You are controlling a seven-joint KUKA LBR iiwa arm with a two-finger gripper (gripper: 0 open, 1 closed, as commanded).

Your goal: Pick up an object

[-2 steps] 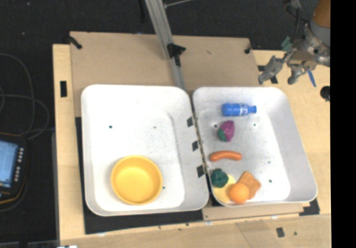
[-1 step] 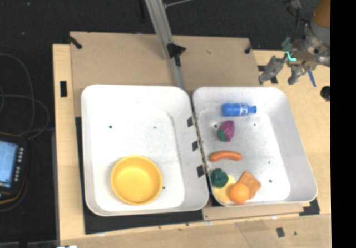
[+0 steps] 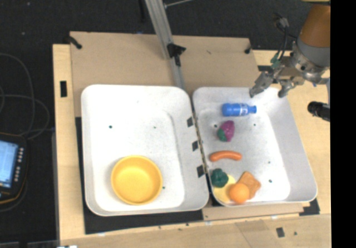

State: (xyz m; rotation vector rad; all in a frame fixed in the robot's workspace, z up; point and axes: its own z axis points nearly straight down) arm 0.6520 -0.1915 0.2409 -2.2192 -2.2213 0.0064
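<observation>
My gripper [image 3: 271, 89] hangs over the far right corner of the right bin [image 3: 283, 147], open, with nothing between its fingers. Just below and left of it lies a blue bottle [image 3: 238, 109] on its side. Further down the bin sit a purple and green toy [image 3: 225, 130], an orange sausage-shaped toy [image 3: 225, 156], a green toy [image 3: 218, 177], an orange ball [image 3: 239, 193] and a brown piece [image 3: 251, 182]. A yellow bowl [image 3: 136, 179] rests in the left bin [image 3: 133, 113].
A grey metal pole [image 3: 158, 19] slants up from between the bins at the back. The bench edge [image 3: 139, 52] and cardboard surround both bins. A screen device [image 3: 8, 166] sits at the far left.
</observation>
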